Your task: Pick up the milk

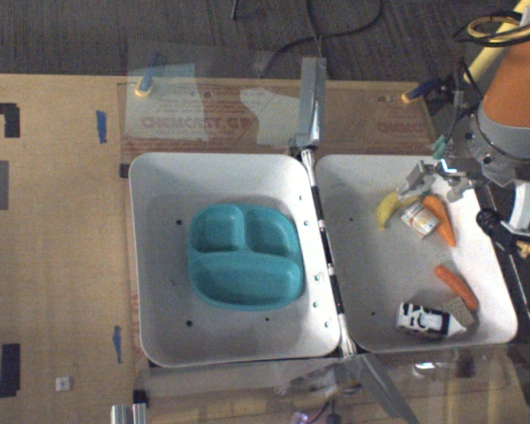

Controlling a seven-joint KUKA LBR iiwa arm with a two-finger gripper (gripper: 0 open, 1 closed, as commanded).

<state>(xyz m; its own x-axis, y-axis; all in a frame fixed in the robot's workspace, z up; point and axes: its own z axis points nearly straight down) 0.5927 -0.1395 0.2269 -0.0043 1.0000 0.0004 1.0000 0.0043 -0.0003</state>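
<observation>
Dim, soft, grainy overhead view, white bins [159, 237] brightest, faint glare on clear sheet [172, 104], edges perhaps slightly blurred

Faint mirrored lettering runs across the clear plastic sheet [190, 117] behind the bins, possibly "CHEMCAST", but it is too blurred to read. The milk carton [428, 320] bears illegible white marks.

A teal divided plastic tray [245, 256] sits in the left white bin [150, 237]; two orange carrots [440, 219] [456, 286] lie in the right bin [353, 263].

Two white bins [150, 237], one teal tray [245, 256], two carrots [440, 219], one banana [388, 208], one can [419, 220], one milk [431, 320]
</observation>
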